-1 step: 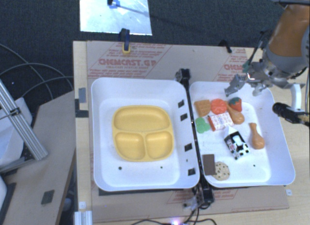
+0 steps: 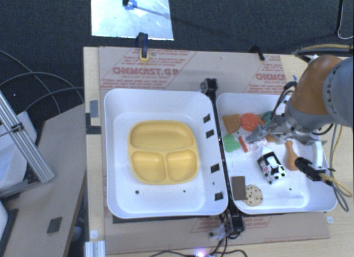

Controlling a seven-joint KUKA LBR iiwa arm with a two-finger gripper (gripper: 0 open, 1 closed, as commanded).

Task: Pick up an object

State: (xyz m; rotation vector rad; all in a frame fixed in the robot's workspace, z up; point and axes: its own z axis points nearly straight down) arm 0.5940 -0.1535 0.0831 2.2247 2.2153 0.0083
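Worktop (image 2: 94, 156), light wood, covered by a cardboard sheet (image 2: 182, 68) printed in red "CHEMCAST GP", the words legible at the upper left and repeated, partly hidden, at the upper right. Two shallow white bins side by side. Left bin (image 2: 119, 195): one yellow three-compartment tray (image 2: 163, 152) lying flat near the middle. Right bin (image 2: 318, 198): a tan square piece (image 2: 232, 122) at the upper left; an orange round object (image 2: 250, 121) just beside it on the right; a green piece (image 2: 231, 145) below the tan one; a small red stick (image 2: 242, 142) touching the green piece; a black-and-white block (image 2: 271, 167) near the middle; an orange peg-shaped object (image 2: 290, 154) to its right; a brown rectangle (image 2: 238, 187) and a speckled cookie (image 2: 254, 195) at the lower left. Arm, grey and orange, entering from the right; gripper (image 2: 258, 136) low over the right bin, just right of the red stick and below the orange round object, above the black-and-white block. Whether its fingers are parted or closed cannot be told, and nothing is seen held between them; the blur here may hide detail.
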